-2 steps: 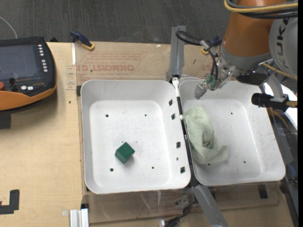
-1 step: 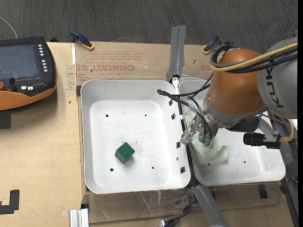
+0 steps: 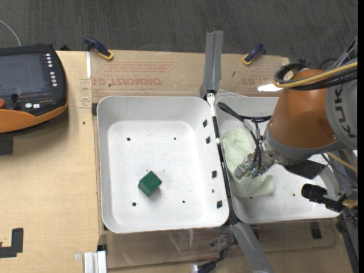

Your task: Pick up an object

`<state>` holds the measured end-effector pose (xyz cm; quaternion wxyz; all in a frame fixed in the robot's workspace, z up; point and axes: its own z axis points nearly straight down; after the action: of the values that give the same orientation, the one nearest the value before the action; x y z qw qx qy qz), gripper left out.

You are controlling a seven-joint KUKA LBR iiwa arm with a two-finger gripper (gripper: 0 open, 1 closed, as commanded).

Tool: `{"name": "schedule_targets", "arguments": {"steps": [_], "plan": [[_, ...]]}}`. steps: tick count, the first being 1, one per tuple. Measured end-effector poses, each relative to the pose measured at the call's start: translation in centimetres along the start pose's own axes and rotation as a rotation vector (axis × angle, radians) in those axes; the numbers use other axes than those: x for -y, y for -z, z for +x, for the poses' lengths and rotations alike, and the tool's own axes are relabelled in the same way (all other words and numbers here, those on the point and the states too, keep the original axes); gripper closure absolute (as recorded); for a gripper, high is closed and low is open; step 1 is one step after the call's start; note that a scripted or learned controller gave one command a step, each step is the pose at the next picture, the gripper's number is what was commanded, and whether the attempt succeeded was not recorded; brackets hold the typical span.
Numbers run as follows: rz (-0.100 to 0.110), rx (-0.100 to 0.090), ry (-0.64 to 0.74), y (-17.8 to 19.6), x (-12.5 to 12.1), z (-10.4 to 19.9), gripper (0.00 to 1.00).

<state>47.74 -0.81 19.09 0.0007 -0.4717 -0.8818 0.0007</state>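
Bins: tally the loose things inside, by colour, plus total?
Green: 1, block in the left bin
Pale: 1, cloth in the right bin, under the gripper
Total: 2

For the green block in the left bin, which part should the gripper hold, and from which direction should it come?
Judging by its pose, come straight down from above. The green block lies flat on the left bin floor, away from every wall, so nothing hinders a vertical approach. It sits turned at an angle to the bin walls, so rotate the fingers to close on two opposite flat side faces, not on its corners.
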Motion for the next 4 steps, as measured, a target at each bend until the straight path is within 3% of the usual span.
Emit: {"name": "schedule_targets", "arguments": {"steps": [1, 2, 3, 4], "plan": [[0.000, 0.001, -0.367, 0.0, -1.9, 2.8, 1.00], [0.001, 0.000, -0.173, 0.0, -2.6, 4.0, 1.00], [-0.001, 0.002, 0.005, 2.3, -4.5, 0.6, 1.00], [-0.003, 0.003, 0.198, 19.1, -5.2, 7.6, 1.00]]}}
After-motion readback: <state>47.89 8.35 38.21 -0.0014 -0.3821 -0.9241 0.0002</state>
